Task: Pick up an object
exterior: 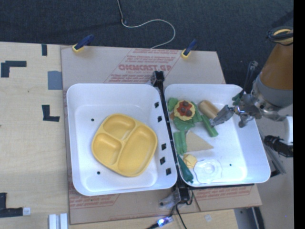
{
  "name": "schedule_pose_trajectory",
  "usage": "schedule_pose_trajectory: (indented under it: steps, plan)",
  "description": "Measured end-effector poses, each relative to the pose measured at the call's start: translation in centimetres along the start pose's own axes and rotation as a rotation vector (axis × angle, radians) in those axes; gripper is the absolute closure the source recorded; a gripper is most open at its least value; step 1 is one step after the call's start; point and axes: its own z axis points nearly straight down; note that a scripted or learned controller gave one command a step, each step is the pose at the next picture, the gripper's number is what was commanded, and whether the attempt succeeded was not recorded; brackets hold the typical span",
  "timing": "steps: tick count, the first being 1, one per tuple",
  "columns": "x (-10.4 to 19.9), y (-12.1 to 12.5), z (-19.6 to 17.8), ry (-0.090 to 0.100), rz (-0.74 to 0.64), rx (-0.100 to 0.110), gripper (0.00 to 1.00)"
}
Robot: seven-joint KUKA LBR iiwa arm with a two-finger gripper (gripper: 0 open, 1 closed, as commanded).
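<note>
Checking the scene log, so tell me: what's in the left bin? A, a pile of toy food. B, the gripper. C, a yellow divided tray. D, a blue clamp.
C: the yellow tray lies alone in the left bin; the toy food sits in the right bin.

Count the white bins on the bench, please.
2. The left bin holds a yellow tray. The right bin holds the small items, and the hand is above it. They sit side by side, and none seems hidden.
</note>
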Motion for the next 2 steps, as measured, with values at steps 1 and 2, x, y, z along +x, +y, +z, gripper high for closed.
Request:
schedule_pose_trajectory:
  steps: [1,2]
  plan:
    - [0.0,0.2,-0.7,-0.002,-0.003,-0.012,0.0]
    - [-0.2,-0.1,5.7,-0.001,-0.003,-0.007,0.0]
